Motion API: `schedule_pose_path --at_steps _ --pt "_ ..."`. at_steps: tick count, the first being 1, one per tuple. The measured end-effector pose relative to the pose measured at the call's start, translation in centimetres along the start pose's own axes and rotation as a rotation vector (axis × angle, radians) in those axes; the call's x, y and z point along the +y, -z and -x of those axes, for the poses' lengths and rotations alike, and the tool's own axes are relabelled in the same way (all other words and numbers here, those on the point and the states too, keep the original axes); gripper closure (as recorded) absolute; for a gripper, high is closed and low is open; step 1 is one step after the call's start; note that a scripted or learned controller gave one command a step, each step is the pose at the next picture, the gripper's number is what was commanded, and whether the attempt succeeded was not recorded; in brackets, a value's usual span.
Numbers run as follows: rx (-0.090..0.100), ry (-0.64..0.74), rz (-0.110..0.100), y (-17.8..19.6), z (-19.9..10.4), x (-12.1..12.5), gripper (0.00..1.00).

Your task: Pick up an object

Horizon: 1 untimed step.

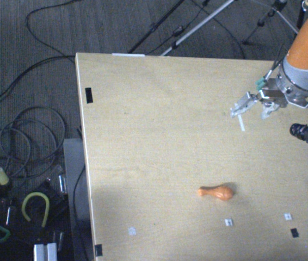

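Reaching in from the right edge of the frame, the grey arm (298, 75) with its orange band hangs over the upper right part of a pale tan board (159, 145). Its gripper (250, 109) points toward the left, and the two metal fingers (240, 107) stand spread apart with nothing between them. A small white sliver (241, 125) lies on the board just below the fingertips; what it is cannot be told.

Lower down, right of the middle of the frame, an orange pear-shaped object (217, 192) lies on its side on the board, its narrow end pointing left and its rounder end right. It is well apart from the gripper, and nothing touches it.

A black marker (88, 95) sits near the board's upper left edge, and a few small square tags (228, 222) dot the lower right of the board.

Left of the board, on dark carpet, black cables (23, 140) coil in loops, and a yellow-green hooked piece (36, 205) lies near the lower left corner. Metal stand legs (219, 7) cross the top of the frame.
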<state>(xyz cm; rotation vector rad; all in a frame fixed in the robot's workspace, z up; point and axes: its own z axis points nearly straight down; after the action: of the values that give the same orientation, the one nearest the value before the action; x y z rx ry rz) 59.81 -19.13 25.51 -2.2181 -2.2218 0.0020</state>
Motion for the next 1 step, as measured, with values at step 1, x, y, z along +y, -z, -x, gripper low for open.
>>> schedule_pose_path --at_steps 1 --pt "-0.003 0.289 0.001 -9.81 1.53 4.77 0.0"
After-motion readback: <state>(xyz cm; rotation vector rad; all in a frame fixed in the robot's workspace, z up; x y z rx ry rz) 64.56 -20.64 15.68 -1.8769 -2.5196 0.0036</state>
